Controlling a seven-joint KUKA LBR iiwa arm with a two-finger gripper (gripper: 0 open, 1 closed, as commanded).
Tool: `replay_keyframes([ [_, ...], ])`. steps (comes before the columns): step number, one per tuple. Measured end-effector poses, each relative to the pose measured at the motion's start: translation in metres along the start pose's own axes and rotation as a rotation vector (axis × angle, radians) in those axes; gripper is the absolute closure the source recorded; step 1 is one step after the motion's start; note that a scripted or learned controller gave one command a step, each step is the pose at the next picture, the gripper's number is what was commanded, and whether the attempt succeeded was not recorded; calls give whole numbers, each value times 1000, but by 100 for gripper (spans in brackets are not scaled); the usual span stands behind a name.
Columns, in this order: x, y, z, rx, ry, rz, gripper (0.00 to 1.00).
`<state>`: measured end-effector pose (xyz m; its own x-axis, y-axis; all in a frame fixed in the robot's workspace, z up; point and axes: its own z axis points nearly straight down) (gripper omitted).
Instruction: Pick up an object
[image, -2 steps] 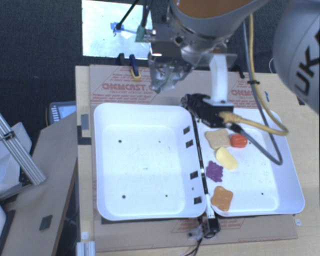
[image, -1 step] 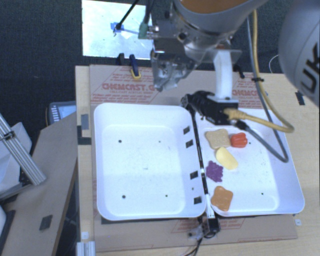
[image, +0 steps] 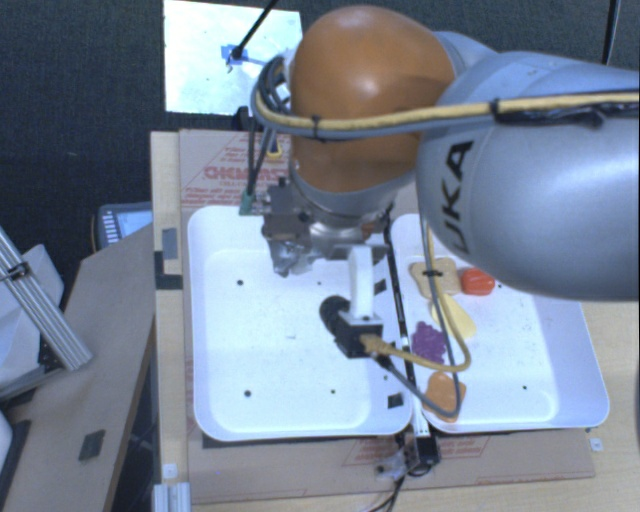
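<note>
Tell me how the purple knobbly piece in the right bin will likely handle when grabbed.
The purple piece looks lumpy like a toy grape bunch, so a grip may slip off its bumps. It seems small and probably light. Its uneven shape makes rolling unlikely, but a yellow piece lies close beside it and might get nudged.

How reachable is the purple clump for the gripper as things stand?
Likely yes. The gripper hangs over the left bin; the clump lies in the right bin, uncovered. A yellow piece close beside it may crowd a grasp.
</note>
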<state>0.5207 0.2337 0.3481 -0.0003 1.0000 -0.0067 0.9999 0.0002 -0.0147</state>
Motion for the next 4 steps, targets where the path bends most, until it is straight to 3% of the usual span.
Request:
replay_keyframes([
  [1, 1, -36, 11, -12, 6, -4, 100],
  [2, 1, -33, 236, -3, 2, 0, 100],
  [3, 2, 4, 102, -29, 12, -2, 100],
  [4, -65, -28, 66, -17, 7, 4, 100],
])
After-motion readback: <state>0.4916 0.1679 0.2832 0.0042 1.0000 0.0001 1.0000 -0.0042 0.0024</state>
